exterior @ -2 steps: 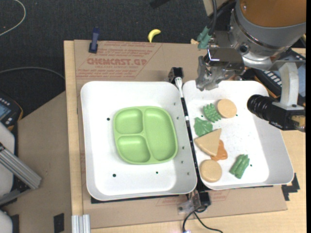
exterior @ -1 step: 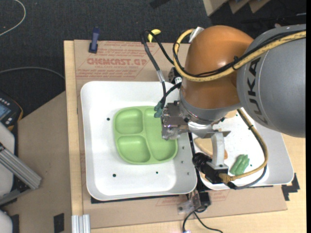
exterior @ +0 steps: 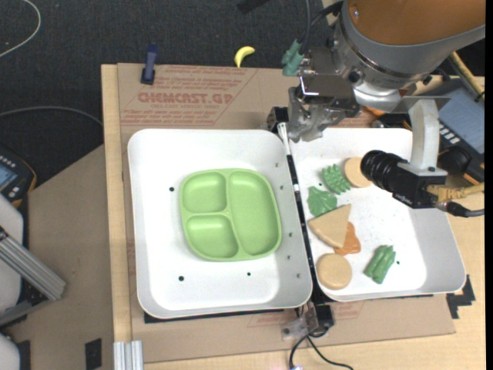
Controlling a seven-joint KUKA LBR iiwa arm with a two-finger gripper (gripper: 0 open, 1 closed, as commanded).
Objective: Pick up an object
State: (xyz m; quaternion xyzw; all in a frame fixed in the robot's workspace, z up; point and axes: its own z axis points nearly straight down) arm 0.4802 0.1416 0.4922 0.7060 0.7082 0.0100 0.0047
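Your candidate objects all lie in the right bin [exterior: 431, 237]: a tan wedge-shaped piece [exterior: 330, 225] resting partly over an orange piece [exterior: 350, 243], a round tan disc [exterior: 334, 270] just below them, a green piece [exterior: 380, 263] to the right near the front edge, two more green pieces [exterior: 321, 201] [exterior: 335, 178] above the wedge, and another tan round [exterior: 356, 172] beside the upper green one. You can see the end effector [exterior: 308, 122] at the back of the bins, over the seam between them, with nothing visibly held; you cannot tell how its jaws stand. The left bin [exterior: 150, 206] holds a light green divided plate [exterior: 229, 213] with three compartments. On the table behind sit a small yellow banana-shaped item [exterior: 244, 54] and a blue item [exterior: 149, 65].
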